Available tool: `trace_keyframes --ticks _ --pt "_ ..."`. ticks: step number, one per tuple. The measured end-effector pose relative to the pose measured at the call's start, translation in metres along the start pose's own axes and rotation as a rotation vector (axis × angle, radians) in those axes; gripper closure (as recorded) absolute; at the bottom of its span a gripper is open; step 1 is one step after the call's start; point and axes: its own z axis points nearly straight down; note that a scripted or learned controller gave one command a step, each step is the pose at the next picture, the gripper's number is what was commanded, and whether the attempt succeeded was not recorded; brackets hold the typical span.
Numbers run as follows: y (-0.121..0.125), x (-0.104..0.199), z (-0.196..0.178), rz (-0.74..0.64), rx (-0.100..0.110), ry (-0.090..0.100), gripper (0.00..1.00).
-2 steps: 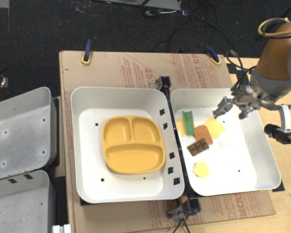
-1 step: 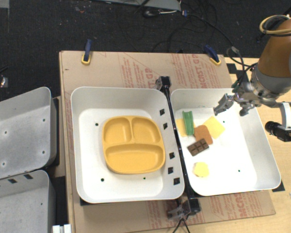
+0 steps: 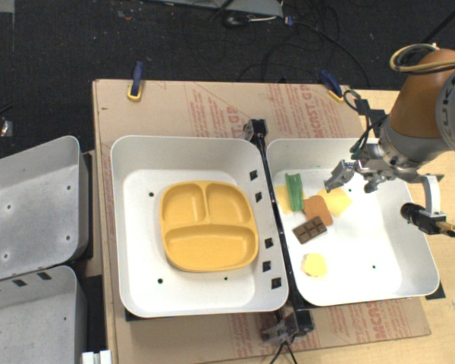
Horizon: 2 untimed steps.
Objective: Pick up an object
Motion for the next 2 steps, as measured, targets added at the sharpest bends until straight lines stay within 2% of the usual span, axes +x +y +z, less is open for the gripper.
trace_keyframes --ticks 1,2 --pt "0.0026 0.0055 0.0625 -0.003 0.0 0.0 0.0" --pt "0.0037 0.0052 0.0645 -0.001 -0.006 -0.002 0.0"
